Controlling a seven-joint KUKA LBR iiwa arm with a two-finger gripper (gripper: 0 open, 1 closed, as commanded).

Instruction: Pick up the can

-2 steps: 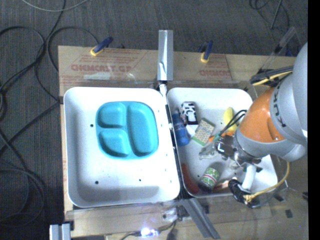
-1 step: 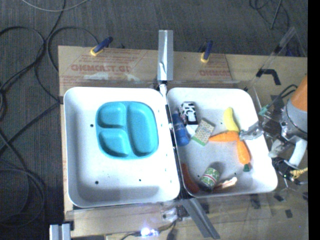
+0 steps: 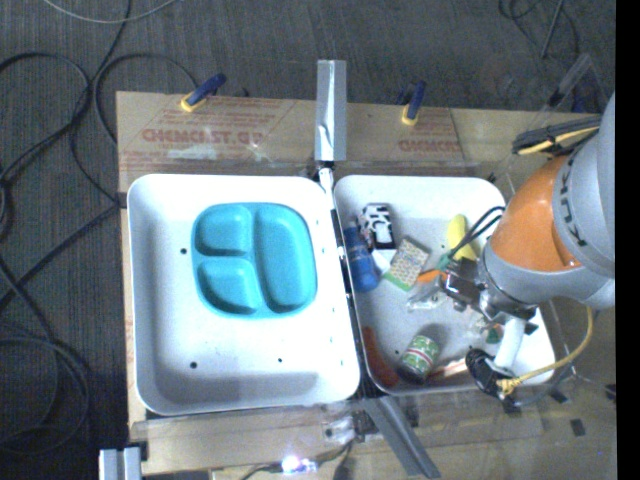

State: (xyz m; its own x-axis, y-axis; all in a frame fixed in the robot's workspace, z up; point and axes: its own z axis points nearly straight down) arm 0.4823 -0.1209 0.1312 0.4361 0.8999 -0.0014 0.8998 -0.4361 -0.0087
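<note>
Hanging over the right bin (image 3: 520, 343) near its right wall, the gripper (image 3: 478, 308) hides whether it is open or closed, while the can (image 3: 420, 356) lies leftward by the front edge, tilted diagonally

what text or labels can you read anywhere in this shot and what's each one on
"CHEMCAST GP", faded red print, on the brown board behind the left bin; a similar red print at the board's right end is too blurred to read.
"KU", black letters cut off by the frame, on the arm's orange band.
Labels on the can, the black-and-white box and the checkered packet: too small to read.
</note>
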